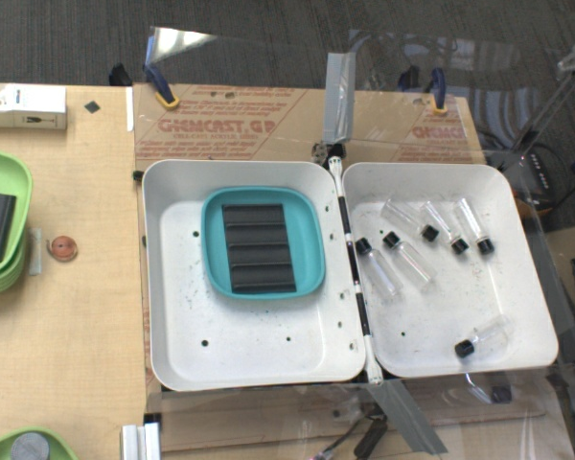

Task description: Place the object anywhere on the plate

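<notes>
A teal plate (217,257) with a dark ribbed insert (260,248) lies in the left white bin (172,343). Several clear vials with black caps lie in the right white bin (517,353): one at the left (376,266), one beside it (407,257), a pair further right (472,226), and a single one near the front edge (483,338).
A cardboard sheet (297,123) lies behind the bins, held by clamps. On the wooden bench to the left stand green dishes (2,226), a small red-brown disc (63,247) and a white box (24,106).
</notes>
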Controlling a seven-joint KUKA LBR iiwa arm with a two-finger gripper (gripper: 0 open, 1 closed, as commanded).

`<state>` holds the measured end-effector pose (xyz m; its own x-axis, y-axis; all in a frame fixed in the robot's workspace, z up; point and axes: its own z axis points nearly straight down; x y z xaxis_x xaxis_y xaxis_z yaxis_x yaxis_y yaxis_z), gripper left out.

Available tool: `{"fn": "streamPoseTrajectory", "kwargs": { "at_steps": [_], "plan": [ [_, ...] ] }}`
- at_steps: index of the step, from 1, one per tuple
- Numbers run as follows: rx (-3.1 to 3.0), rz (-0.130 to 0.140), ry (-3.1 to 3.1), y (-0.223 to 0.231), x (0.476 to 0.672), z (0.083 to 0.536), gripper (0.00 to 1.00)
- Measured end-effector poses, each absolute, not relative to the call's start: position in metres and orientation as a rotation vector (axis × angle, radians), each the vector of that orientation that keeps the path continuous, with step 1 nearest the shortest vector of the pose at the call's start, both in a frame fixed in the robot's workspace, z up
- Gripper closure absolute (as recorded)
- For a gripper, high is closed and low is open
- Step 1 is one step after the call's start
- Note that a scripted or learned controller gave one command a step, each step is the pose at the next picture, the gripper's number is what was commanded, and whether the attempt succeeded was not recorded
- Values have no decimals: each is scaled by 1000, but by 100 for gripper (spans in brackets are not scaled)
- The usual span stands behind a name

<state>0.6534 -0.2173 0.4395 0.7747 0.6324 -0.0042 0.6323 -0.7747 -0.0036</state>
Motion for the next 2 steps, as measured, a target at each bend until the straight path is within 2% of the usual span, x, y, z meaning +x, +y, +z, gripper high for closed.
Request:
{"fn": "streamPoseTrajectory", "kwargs": {
  "at_steps": [1,2],
  "plan": [
    [-3031,9,-818,-221,643,439,0],
    [-3080,6,-617,-222,651,440,0]
  ]
}}
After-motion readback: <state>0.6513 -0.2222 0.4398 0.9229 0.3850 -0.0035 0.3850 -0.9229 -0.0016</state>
